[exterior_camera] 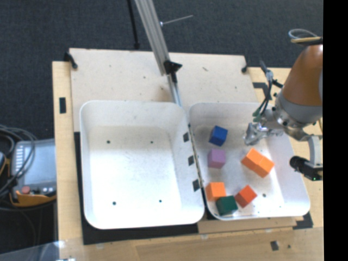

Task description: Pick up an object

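We see the gripper [253,134] low over the right bin [293,200], at that bin's far right part, with the grey arm [304,86] and its orange band rising to the right of it. We cannot tell how it stands, open or closed, and nothing shows in its hold.

The blocks lie in the right bin, all apart from the gripper. The blue cube [218,135] sits just left of the gripper, near but not touching. The large orange block [258,162] lies just nearer than the gripper and slightly right. The purple cube [217,158] is nearer than the blue cube, close to the wall shared with the left bin [136,162]. At the bin's near edge three pieces cluster: a small orange cube [216,190], a dark green cube [227,204] touching it on the near side, and a red-orange block [246,195] just right of the green one, turned at a slant.

The blocks are matte, solid-coloured, with flat faces and crisp corners. Both bins are shallow white trays with rounded corners and faintly speckled floors. They rest on a pale wooden bench [152,75], and a ribbed metal rail [155,34] slants in from the far side.
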Motion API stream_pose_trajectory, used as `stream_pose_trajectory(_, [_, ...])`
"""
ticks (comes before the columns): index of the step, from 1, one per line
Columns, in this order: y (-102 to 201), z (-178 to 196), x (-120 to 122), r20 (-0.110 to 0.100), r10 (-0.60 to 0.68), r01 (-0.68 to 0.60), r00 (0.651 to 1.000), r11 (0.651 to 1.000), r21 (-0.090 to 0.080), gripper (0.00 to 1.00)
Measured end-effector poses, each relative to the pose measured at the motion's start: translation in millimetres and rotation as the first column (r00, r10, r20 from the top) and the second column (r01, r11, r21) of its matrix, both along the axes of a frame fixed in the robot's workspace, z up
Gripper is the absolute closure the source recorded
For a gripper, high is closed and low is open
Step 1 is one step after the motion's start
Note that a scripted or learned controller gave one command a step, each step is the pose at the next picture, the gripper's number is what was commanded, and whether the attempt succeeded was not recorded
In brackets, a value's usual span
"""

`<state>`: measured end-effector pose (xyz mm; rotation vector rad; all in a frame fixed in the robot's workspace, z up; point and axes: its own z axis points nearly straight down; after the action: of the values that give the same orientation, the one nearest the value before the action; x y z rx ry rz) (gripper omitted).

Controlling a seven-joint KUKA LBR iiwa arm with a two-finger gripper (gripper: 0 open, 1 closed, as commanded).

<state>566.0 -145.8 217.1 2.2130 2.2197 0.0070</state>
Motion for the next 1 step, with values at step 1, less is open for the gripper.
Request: stream_pose_trajectory(1, [-0.4,3.0,0.7,-0.006,0.001,-0.001,1.000,1.000,0.002,1.00])
